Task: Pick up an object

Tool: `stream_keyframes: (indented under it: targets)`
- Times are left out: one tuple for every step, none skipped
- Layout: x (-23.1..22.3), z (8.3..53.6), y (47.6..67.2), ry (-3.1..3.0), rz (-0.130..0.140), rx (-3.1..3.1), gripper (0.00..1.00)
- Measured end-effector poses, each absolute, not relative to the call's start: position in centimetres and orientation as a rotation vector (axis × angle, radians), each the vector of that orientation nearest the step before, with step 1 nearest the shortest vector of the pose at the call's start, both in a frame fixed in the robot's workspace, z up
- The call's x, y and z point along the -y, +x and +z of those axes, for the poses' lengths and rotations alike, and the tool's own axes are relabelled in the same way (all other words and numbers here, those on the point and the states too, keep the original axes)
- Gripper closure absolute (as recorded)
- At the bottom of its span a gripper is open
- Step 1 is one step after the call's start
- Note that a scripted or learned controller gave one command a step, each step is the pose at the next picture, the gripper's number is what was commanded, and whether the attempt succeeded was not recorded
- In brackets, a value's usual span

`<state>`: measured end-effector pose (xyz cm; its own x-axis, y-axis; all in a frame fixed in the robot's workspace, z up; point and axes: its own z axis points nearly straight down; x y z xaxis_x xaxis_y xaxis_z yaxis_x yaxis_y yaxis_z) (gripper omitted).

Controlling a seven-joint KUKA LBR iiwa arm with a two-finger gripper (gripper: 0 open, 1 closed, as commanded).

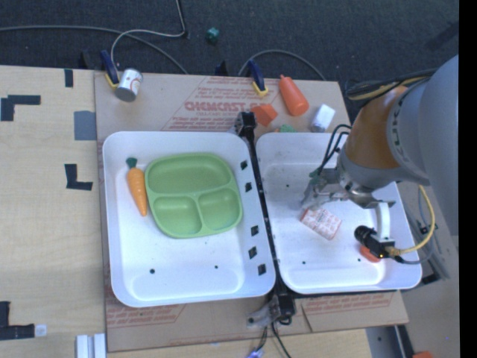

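In the right bin (pixel 298 271) lies a small pink-and-white packet (pixel 321 221), flat on the floor. My gripper (pixel 322 195) hangs just above and behind the packet, its dark fingers pointing down at the packet's upper-left edge. Nothing shows between them. In the left bin (pixel 123 267) a green divided plate (pixel 194 194) lies in the middle, and a toy carrot (pixel 136 187) lies along its left side.
Behind the bins on the cardboard sit an orange cone-like toy (pixel 293 95), a small orange piece (pixel 266 114), a white cube (pixel 323 116) and a small can (pixel 129 84). Clamps and cables run along the back edge.
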<state>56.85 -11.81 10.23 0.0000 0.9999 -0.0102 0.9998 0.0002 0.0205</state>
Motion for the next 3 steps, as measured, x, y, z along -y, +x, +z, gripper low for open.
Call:
stream_keyframes:
  targets:
    - [19.9, 21.3, 56.9, 2.220, -0.001, -2.219, 1.00]
    - [12.6, 16.3, 57.6, 2.220, -0.002, -2.226, 1.00]
    - [12.7, 16.3, 57.7, 2.220, -0.001, -2.224, 0.00]
